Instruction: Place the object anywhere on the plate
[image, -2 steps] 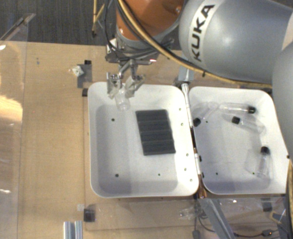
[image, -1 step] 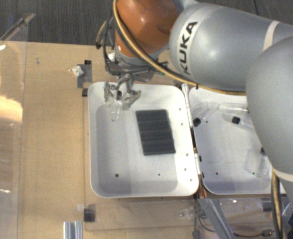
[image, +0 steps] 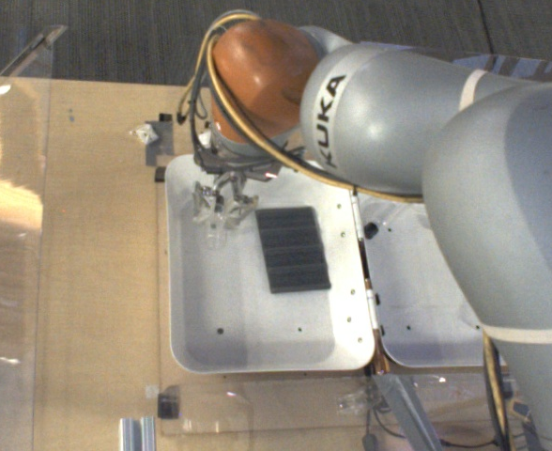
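Camera view, looking down at a slant. Gripper (image: 222, 205) poised low over the upper left part of the left bin (image: 193, 332), under the orange band of the arm (image: 379, 120). Cannot tell whether clenched or released, nor whether anything is carried: too small and glassy to read.

Dark ribbed plate (image: 294, 249) flat on the bin floor, near the frame's centre, just to the lower right of the gripper and apart from it. Long axis running from upper frame to lower frame, lower end leaning slightly right; ribs lying across it. Right bin (image: 417, 332) mostly hidden beneath the arm.

Judged as the carry-over step. Best done by shifting toward the lower right until squarely above the middle ribs, not the near edge; lowering close before letting go, so nothing bounces or rolls off the ribs; lifting straight up afterwards.
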Robot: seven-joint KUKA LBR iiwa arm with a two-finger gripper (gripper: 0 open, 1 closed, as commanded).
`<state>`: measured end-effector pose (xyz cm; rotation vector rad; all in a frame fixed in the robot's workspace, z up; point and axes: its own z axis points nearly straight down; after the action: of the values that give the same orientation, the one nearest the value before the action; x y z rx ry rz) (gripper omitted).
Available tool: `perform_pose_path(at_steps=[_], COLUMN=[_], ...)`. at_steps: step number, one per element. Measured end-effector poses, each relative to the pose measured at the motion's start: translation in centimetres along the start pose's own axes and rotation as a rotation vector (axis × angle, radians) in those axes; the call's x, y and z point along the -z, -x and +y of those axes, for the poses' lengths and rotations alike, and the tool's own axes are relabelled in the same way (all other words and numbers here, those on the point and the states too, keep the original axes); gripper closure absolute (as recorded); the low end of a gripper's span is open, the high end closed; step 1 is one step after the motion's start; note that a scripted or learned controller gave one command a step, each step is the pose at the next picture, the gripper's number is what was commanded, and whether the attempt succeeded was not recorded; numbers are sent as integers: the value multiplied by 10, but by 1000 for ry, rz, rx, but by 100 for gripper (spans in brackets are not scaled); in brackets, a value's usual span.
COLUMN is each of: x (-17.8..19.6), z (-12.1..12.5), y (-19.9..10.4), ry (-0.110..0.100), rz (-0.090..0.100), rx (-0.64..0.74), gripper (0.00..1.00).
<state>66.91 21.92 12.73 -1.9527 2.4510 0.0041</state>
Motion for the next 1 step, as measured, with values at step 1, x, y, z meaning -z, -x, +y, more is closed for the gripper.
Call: perform_pose_path(at_steps=[1], x=[68], z=[51], y=[-20], ry=[-6], rz=[-2], rx=[-343], gripper=[100])
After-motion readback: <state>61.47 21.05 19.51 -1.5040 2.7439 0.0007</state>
